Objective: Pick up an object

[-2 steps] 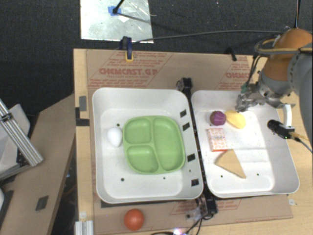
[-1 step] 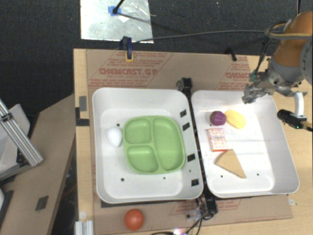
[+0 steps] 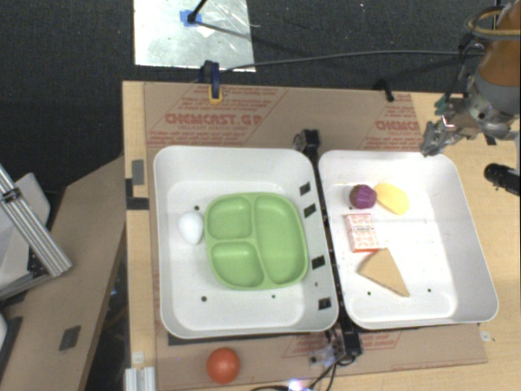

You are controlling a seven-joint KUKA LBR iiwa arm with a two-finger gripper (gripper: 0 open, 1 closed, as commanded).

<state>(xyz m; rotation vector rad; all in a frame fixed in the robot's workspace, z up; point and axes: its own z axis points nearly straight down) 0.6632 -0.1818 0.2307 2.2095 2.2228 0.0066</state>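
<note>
The right bin [image 3: 456,243] holds a purple ball [image 3: 363,195], a yellow lemon-shaped piece [image 3: 392,198], a small pink and white packet [image 3: 363,232] and a tan wedge [image 3: 386,273]. My gripper [image 3: 434,139] hangs above the bin's far right corner, well away from all of them, with nothing seen between its fingers. The grey arm [image 3: 494,80] rises behind it at the right edge.
The left bin [image 3: 175,218] holds a green divided tray [image 3: 256,239] and a white egg [image 3: 191,227] beside it. An orange ball [image 3: 223,365] lies on the bench in front of the bins. A silver sheet [image 3: 195,23] lies at the back.
</note>
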